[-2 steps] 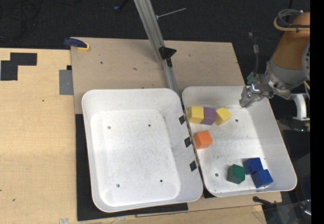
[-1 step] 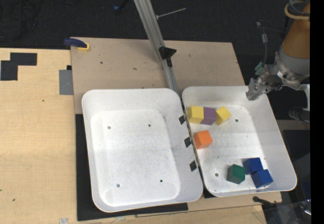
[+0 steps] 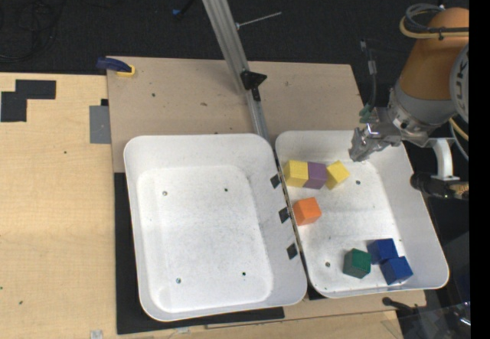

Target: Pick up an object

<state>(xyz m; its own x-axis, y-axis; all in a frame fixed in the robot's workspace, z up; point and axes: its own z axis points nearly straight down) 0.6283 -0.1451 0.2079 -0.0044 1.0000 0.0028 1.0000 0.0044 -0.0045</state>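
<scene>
Claw [image 3: 363,148] hangs over right bin [image 3: 417,200], upper part; cannot tell if wide or closed, nothing seen between its tips | row of three blocks lies just left and below it | yellow block [image 3: 337,174] nearest, tilted, touching purple block [image 3: 315,175] | judged: short move down-left reaches it

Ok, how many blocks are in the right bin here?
6. Yellow block, purple block and a second yellow block in a row near the gripper; orange block below; green block and blue blocks at the front.
</scene>
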